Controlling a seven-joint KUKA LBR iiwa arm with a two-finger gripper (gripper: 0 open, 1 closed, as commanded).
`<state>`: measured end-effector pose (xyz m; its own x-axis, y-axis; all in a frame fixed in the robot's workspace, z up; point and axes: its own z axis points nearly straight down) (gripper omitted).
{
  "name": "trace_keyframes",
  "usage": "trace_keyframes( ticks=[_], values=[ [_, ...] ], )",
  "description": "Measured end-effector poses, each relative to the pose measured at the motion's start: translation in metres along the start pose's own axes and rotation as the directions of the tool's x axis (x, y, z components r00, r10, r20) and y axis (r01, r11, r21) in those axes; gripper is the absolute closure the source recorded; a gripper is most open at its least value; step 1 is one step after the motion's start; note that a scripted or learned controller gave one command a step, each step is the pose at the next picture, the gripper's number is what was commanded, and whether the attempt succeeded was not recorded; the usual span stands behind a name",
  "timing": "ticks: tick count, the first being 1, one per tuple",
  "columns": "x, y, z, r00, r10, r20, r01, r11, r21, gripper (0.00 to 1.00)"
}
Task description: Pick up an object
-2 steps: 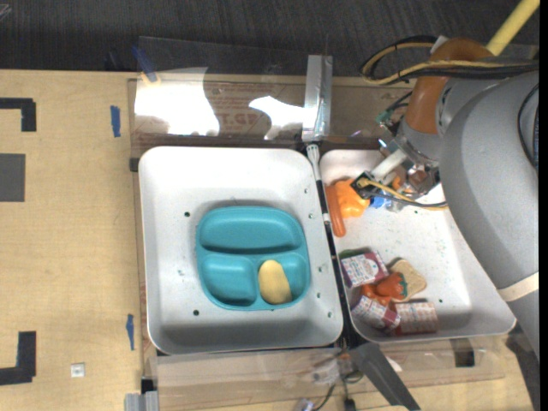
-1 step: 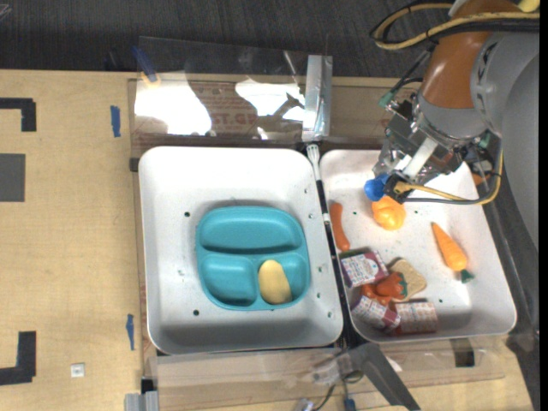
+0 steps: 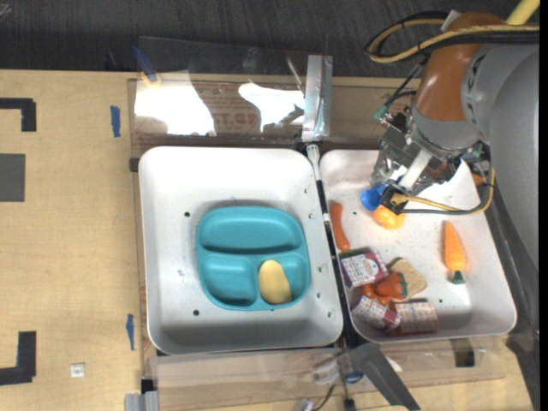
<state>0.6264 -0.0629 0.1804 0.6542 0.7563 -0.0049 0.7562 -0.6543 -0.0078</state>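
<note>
On your counter [image 3: 60,255] two bins sit side by side. The left bin [image 3: 163,187] holds a divided tray [image 3: 244,238], with a potato [image 3: 274,282] in its near right compartment. In the right bin [image 3: 488,306], a carrot [image 3: 454,247] lies right of the packets [image 3: 364,269], and the gripper [image 3: 390,191] hangs over the far part.

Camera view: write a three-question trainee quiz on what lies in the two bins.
1. True or false: the yellow potato lies in the teal tray in the left bin.
2. Which bin holds the carrot? A) left B) right
3. Fill in: the end effector is over the ____ bin, beside a blue and yellow toy.

Key: 1 true; 2 B; 3 right.
</note>
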Motion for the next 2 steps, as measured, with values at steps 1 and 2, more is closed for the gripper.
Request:
trace_keyframes(
  ticks=[1, 2],
  values=[
    [-0.025, 0.031, 0.043, 0.885, 0.465, -0.004, -0.465, 0.885, -0.002, 1.00],
    [-0.034, 0.013, -0.011, 0.969, 0.247, -0.005, -0.247, 0.969, -0.004, 1.00]
  ],
)
